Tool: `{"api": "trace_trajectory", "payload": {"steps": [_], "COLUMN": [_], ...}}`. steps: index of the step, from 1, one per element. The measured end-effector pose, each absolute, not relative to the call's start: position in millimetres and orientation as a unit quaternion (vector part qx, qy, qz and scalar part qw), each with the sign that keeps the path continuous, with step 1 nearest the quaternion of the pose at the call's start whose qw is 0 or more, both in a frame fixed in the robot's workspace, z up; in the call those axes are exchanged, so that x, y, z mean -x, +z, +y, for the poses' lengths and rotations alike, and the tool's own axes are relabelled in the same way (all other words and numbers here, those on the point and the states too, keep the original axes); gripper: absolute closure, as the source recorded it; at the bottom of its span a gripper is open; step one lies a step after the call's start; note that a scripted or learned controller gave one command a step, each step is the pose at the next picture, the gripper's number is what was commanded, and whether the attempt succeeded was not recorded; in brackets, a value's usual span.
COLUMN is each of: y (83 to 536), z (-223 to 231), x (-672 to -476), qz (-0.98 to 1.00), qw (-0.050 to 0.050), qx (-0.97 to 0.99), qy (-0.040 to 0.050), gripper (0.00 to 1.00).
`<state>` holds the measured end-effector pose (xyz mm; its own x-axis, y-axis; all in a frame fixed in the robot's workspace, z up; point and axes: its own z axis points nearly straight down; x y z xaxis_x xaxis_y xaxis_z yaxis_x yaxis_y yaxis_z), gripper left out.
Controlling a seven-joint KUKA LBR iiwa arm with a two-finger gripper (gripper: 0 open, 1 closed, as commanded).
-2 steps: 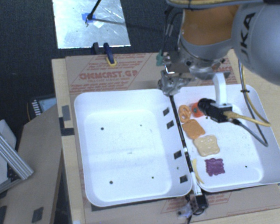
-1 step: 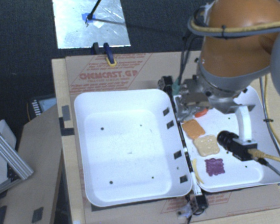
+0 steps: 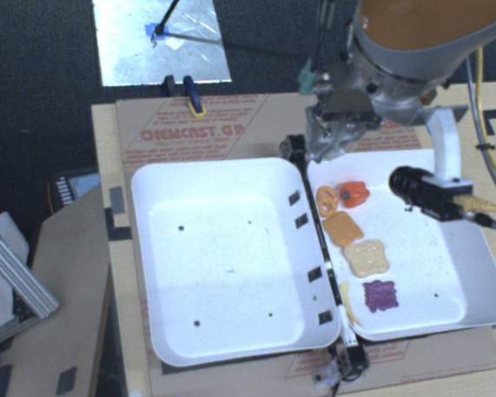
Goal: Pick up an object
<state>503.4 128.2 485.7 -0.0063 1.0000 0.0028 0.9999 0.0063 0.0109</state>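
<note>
We see dark carpet floor (image 3: 27, 83) far and left; shiny metal sheet (image 3: 161, 34) lies on it. Tan bench (image 3: 70, 341) near left, aluminium rail (image 3: 6, 269) at left edge.

The two bins (image 3: 212, 188) are showing plain white, while the toys in the right one are showing orange-red (image 3: 353, 194), orange (image 3: 342, 228), pale tan (image 3: 366, 258) and speckled purple (image 3: 380, 295).

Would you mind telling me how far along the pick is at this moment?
Nothing looks picked yet. The gripper sits near the far edge of the right bin, above the items. The red pepper, pretzel, toast slice and purple piece all lie there, so grasping and lifting remain.
</note>
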Motion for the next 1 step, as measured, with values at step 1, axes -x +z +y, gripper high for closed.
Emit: {"api": "trace_trajectory", "payload": {"steps": [1], "y": [453.8], "z": [171.7], "x": [-578.4], "qz": [0.710], "qw": [0.001], "qx": [-0.704], "qy": [0.0013], "gripper": [1.00]}}
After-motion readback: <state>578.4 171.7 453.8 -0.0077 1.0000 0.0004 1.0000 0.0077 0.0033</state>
